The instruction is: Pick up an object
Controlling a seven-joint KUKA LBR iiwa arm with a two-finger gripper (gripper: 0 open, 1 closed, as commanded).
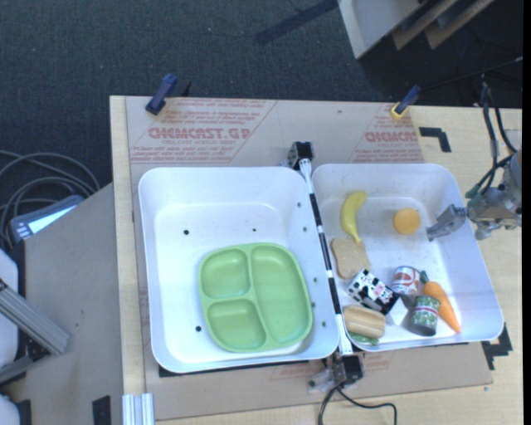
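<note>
A pale wooden bench (124,249) is seen from above, its top partly covered by a clear protective sheet printed with red lettering (199,129). The sheet is pinned at the far edge by a blue clamp (160,94) on the left and a yellow-and-blue clamp (406,101) on the right. Black corner marks (436,137) are stuck to the bench near its right side. Dark blue-grey carpet (166,41) is laid around the bench. Grey cables (37,183) are coiled on the floor at the left, and a light wooden piece of furniture (415,21) is visible at the top right. Even, soft light falls across everything.
</note>
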